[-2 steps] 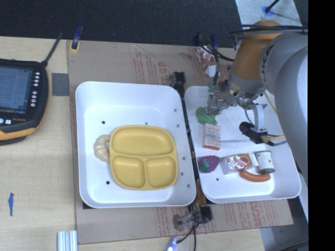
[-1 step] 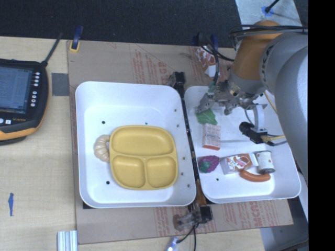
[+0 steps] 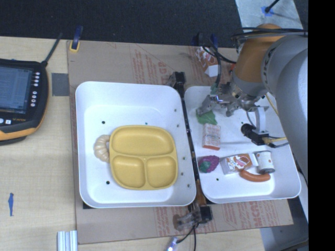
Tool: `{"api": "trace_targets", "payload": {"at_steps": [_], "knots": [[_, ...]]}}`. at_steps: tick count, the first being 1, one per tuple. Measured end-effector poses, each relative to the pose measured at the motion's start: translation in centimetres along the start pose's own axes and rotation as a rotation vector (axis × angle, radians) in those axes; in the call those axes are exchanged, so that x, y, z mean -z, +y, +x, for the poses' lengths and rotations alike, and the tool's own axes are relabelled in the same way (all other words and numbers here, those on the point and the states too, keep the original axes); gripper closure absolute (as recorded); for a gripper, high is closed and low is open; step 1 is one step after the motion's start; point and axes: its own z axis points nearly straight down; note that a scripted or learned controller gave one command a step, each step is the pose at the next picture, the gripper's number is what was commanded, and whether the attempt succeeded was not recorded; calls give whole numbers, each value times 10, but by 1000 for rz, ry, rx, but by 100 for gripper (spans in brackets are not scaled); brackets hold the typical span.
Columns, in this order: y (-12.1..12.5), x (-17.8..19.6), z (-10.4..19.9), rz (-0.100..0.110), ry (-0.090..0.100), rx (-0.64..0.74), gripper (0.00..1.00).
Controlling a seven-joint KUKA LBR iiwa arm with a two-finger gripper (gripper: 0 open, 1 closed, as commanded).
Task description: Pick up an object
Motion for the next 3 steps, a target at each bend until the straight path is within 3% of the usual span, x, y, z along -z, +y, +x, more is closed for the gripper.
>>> {"api": "trace_targets", "payload": {"at_steps": [1,2,3], "knots": [[0,0,9,1,0,1,0],[0,10,8,3,0,4,100],[0,10,8,3,0,5,0]]}}
